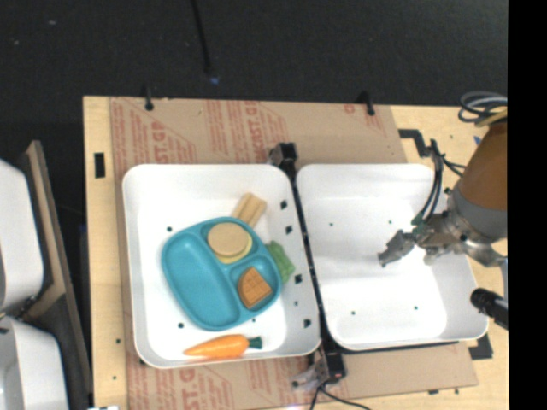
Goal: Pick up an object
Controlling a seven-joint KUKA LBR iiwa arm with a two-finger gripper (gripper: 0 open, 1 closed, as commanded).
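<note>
Lying along the front edge of the left bin (pixel 141 229): an orange carrot (pixel 224 346) with a green stub, just below a blue divided tray (pixel 192 284) carrying a round tan disc (pixel 230 240) and a brown waffle piece (pixel 255 288). Hovering over the right bin (pixel 376 314): the end effector (pixel 395 252), holding nothing; opening impossible to tell.

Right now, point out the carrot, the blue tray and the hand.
carrot (pixel 219 346), camera view, middle of its orange body.
blue tray (pixel 195 280), camera view, bare big compartment.
hand (pixel 395 252), camera view, its fingertips.
</note>
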